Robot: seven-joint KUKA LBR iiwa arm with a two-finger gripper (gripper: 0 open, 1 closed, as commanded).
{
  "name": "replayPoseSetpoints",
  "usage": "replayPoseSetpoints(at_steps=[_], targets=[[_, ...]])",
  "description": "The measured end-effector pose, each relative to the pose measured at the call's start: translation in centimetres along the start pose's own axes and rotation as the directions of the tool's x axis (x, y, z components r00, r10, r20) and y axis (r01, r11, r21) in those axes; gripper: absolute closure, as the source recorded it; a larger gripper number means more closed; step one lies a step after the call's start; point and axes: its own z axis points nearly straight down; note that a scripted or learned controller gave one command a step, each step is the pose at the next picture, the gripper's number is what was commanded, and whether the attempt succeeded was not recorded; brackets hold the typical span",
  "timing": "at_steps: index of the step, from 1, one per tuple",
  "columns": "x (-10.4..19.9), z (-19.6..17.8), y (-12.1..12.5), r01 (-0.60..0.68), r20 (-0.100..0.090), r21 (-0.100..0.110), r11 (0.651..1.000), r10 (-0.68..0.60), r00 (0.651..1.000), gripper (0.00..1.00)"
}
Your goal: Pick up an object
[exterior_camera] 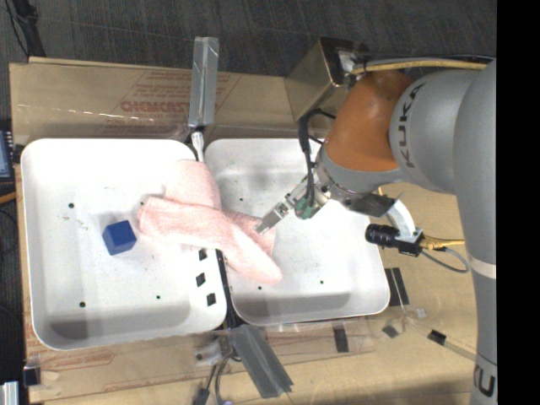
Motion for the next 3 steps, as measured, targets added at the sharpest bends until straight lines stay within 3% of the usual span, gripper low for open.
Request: replayPoseSetpoints(at_steps=[1,2,3], targets=[[-2.16,6.73,3.02,0.12,-0.001,0.001,0.993,-0.12,0.993,0.0],[-2.11,5.93,3.11,0.123,-0.004,0.003,0.992,-0.123,0.992,1.0],[-2.12,5.93,3.1,0.123,-0.003,0.003,0.992,-0.123,0.992,0.0]])
